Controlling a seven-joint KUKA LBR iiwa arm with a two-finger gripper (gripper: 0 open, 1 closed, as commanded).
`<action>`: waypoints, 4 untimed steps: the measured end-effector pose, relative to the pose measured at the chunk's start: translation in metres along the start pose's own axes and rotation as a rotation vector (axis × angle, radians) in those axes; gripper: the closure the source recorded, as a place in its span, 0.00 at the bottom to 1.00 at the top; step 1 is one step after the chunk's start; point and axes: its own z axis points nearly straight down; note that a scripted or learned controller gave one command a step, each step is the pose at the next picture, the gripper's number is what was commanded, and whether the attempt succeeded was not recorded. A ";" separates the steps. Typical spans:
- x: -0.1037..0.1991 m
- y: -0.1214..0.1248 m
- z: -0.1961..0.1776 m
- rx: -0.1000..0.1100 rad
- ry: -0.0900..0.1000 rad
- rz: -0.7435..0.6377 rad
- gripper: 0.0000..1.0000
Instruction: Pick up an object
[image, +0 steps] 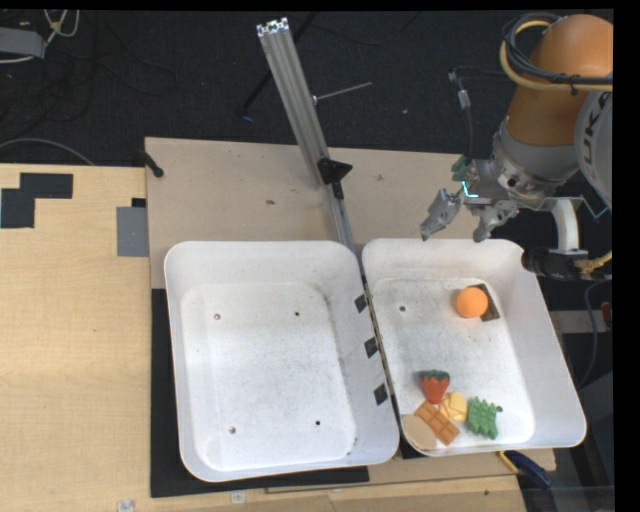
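Note:
My gripper (459, 223) hangs above the far edge of the right bin (545, 345), its two fingers spread open with nothing between them. An orange ball (471, 302) lies in that bin below and slightly right of the gripper, beside a small dark block. Near the bin's front edge sits a cluster: a red strawberry-like piece (434, 384), a brown waffle-like piece (437, 423), a pale yellow piece (456, 406) and a green leafy piece (483, 417).
The left bin (190, 330) lies beside the right one, joined by dark clips along the shared rim. A slanted aluminium bar (302, 120) rises behind the bins. Wooden bench surface extends left.

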 end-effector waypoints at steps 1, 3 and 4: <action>0.000 0.001 -0.002 -0.004 0.000 -0.002 0.00; 0.000 0.008 0.107 0.001 0.000 0.000 0.00; 0.005 -0.001 0.157 0.002 0.001 0.004 0.00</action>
